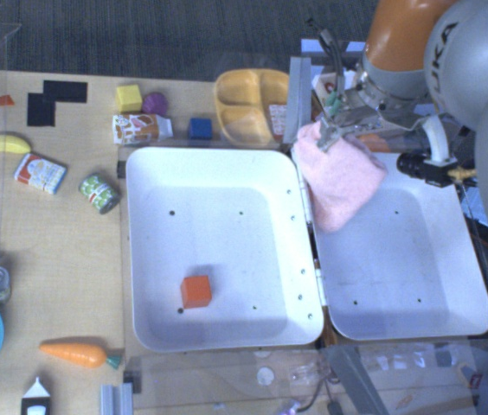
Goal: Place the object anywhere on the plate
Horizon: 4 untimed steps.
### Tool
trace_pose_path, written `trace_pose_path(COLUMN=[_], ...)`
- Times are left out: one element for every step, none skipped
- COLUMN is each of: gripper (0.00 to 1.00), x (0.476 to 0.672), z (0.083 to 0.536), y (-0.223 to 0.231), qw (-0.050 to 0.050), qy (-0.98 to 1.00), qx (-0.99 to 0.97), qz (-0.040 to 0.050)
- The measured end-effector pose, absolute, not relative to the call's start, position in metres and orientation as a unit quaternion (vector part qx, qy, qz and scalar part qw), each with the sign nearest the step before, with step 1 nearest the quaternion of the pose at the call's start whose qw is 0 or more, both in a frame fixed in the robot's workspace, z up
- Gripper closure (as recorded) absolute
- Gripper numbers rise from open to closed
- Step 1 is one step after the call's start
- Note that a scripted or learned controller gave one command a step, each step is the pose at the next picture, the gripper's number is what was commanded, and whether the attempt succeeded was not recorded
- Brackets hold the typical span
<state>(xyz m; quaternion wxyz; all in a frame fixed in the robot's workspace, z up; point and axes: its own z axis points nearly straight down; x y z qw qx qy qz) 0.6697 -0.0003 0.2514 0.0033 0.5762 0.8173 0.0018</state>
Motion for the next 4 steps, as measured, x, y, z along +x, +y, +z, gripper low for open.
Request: trace_pose_path(gripper=[1.0, 1.0, 1.0, 1.0], x=[0.622, 0.596, 0.552, 0.59], z=[0.246, 0.237, 0.216, 0.1], y=[0.03, 0.112, 0.173, 0.208], qw=[0.002, 0.002, 0.001, 0.005], qy=[0.83, 0.892, 0.926, 0.914], qx=[0.557, 0.451, 0.376, 0.405], qz=[0.0015, 0.0016, 0.0014, 0.006])
